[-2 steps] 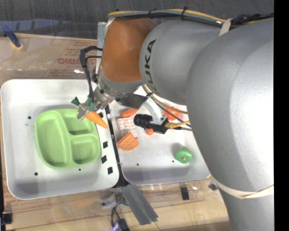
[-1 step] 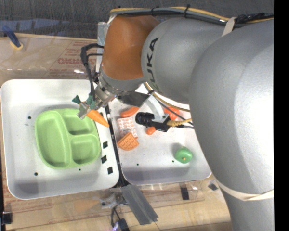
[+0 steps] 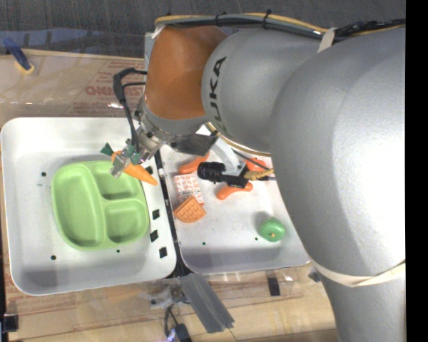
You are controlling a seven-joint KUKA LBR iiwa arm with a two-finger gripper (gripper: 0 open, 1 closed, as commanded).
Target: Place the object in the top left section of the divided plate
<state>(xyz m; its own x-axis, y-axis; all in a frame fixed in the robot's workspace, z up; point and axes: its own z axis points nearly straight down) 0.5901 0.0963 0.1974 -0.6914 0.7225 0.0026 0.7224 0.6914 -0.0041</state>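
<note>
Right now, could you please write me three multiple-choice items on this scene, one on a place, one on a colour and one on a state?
1. Which bin holds the divided plate?
A. The left bin
B. The right bin
C. Neither, it lies on the bench

2. What colour is the divided plate?
A. White
B. Light green
C. Orange

3. Where is the toy carrot at this moment?
A. Lying flat in the plate's big section
B. At the gripper, over the plate's upper right edge
C. On the floor of the right bin

Answers:
1 A, the plate lies on the floor of the left bin.
2 B, its surface is pale green against the white bin.
3 B, the orange carrot with its green top sits at the fingertips, over the plate's rim.
</note>
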